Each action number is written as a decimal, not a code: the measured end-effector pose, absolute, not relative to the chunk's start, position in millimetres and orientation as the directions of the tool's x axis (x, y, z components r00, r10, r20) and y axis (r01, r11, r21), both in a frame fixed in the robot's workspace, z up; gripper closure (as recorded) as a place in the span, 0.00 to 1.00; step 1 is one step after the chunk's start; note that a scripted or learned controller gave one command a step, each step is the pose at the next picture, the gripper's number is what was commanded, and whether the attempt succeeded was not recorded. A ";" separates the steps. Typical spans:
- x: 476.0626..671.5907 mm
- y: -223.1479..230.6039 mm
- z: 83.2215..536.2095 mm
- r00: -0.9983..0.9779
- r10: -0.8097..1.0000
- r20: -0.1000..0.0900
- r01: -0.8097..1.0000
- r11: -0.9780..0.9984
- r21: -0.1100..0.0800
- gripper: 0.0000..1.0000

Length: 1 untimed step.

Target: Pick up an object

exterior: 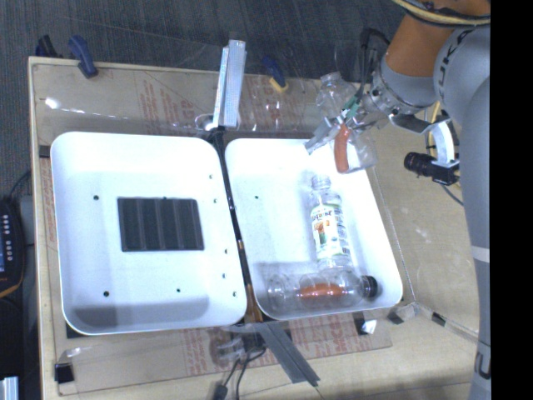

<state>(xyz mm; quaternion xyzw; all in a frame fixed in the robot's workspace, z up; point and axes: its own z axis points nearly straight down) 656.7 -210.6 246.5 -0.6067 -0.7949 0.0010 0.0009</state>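
My gripper [343,140] hangs over the far rim of the right bin [275,215], gripping a clear bottle [343,147], with bare white floor just below.

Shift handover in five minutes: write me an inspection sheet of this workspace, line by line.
Surface: bench bears two white bins side by side.
Job's things: right bin holds an upright-lying clear bottle with a printed label and a second clear bottle lying along its near wall.
Clutter: left bin holds a dark ribbed panel.
Grippers: gripper sits over the right bin's far edge with something clear and orange-red at its tip; grip cannot be judged.
Cables: black cable at the near edge.
Surroundings: blue clamps on the far edge.
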 end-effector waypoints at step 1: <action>656.8 -190.5 301.7 -0.463 0.887 -0.001 0.887 0.463 -0.001 0.00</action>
